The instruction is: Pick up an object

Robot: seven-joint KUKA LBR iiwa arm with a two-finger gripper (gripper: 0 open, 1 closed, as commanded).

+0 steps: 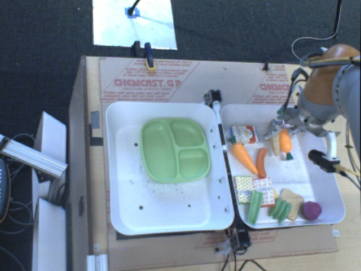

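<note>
White plastic bins sit side by side on the bench; the left bin (121, 151) carries a green divided plate (175, 149), lying flat near its middle.

Right bin (333, 193) contents, from the camera view:
- long orange carrot (244, 157) lying at a slant near the bin's left wall
- small picture card (243, 134) just above that carrot
- red-orange sausage (262, 162) just right of the carrot
- patterned cards (252, 188) lower down, with a green bean pod (255, 206) lying partly over them
- tan cracker-like piece (291, 202) with small green pods (280, 209) against its left edge
- purple round piece (311, 210) in the near right corner

Arm comes in from the right, orange band visible above the wrist. Gripper (280, 135) is low over the upper part of the right bin. A short carrot (286, 141), orange with a green end, sits right at the fingertips, upright or nearly so. Whether the fingers close on it or merely stand beside it cannot be told from this angle; the wrist and cables hide the gap. A pale piece (275, 145) stands just left of that short carrot, touching or nearly touching.
</note>
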